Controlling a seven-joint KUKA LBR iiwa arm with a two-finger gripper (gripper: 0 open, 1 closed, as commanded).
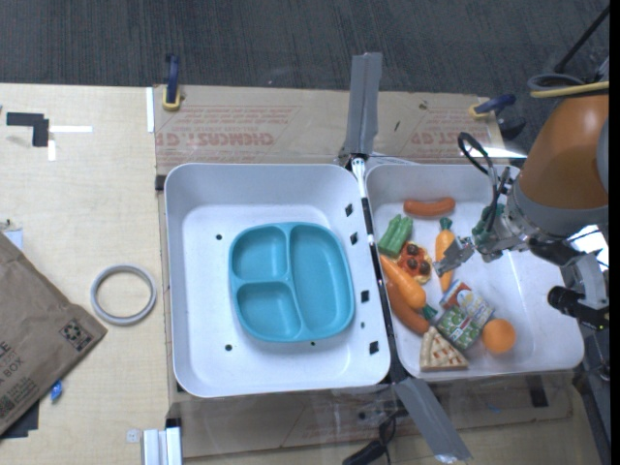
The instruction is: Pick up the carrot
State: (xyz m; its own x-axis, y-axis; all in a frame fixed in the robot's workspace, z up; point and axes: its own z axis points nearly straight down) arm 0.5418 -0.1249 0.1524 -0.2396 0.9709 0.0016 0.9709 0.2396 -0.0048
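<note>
— Orange plastic carrot with green top (445,245) lies in the right white bin (542,356), just beside my pincer (461,253)?

— Yes. My grip I cannot tell; I'd descend centred across its body.

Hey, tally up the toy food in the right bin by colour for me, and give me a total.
Orange: 4, the sausage, the carrot, the long orange piece and the round orange.
Green: 1, the green vegetable.
Mixed colours: 3, the pizza slice, the printed packet and the small dark-spotted piece.
Total: 8
</note>
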